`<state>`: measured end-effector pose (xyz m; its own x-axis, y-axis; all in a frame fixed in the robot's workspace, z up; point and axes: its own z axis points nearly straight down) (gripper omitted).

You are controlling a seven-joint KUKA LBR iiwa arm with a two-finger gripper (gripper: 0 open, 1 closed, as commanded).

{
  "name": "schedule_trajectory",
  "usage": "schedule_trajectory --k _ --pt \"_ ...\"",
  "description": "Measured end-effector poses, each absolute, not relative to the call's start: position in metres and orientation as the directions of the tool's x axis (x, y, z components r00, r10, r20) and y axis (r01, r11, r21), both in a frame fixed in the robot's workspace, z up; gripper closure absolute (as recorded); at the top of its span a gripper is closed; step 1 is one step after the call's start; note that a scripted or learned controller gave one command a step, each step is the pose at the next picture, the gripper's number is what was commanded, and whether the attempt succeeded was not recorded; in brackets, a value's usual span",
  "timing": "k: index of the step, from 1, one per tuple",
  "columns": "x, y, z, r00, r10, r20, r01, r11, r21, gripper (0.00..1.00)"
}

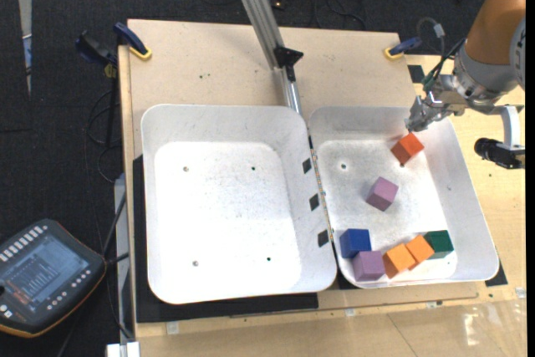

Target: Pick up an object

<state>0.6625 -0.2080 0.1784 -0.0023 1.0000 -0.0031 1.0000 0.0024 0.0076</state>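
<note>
Gripper (415, 123) hangs, grip state unclear, touching one of two orange cubes (408, 148), beside two purple (382, 193), one blue (354, 242), one green (439, 244).

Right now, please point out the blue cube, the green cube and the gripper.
blue cube (354, 242): camera view, top face.
green cube (439, 243): camera view, top face.
gripper (415, 123): camera view, at its fingertips.

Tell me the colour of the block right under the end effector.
Orange block, seen in the camera view, below the end effector.
</note>
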Motion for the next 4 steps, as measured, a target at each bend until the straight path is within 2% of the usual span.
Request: schedule_trajectory --k 1,2,4 --pt "0.671 -0.214 0.239 -0.003 1.0 -0.004 1.0 0.003 0.009 1.0" --pt "0.672 -0.213 0.245 -0.003 1.0 -0.002 1.0 0.003 0.004 1.0" --pt "0.643 -0.119 0.226 -0.007 1.0 0.002 1.0 0.007 -0.002 1.0"
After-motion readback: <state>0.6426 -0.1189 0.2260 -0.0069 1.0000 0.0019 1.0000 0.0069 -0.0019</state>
